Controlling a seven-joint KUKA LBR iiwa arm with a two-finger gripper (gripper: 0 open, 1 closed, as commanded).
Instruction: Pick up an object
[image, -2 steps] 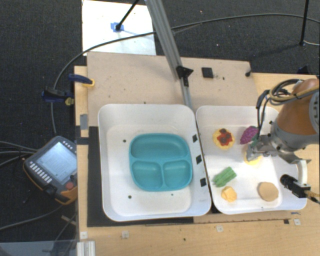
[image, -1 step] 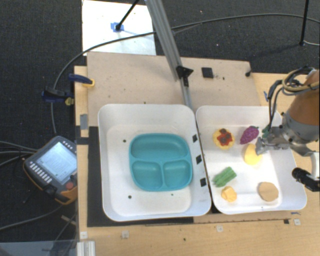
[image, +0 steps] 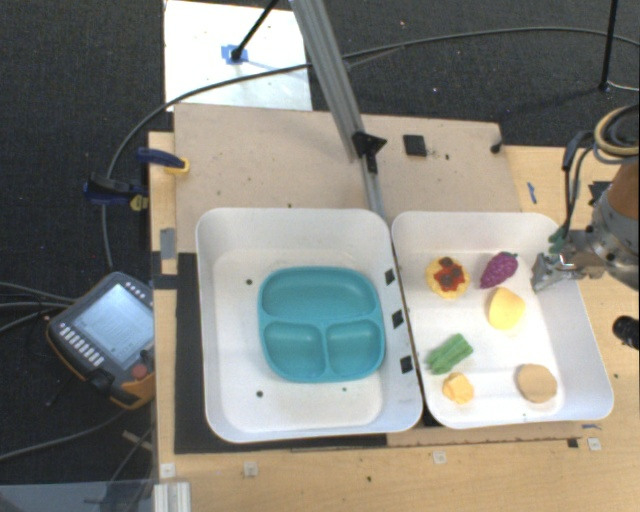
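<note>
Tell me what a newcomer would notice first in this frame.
Probably the teal tray, alone in the left bin. Next, the small bright items scattered in the right bin: a purple piece, a yellow one, a green one and a tan disc. The gripper sits at that bin's right rim, near the purple piece.

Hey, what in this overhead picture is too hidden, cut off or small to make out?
- Arm: cut off by the camera view's right edge.
- Pincer: too small and blurred to tell its state.
- Small yellow and red toy: too small to identify.
- Handheld screen: text unreadable.
</note>
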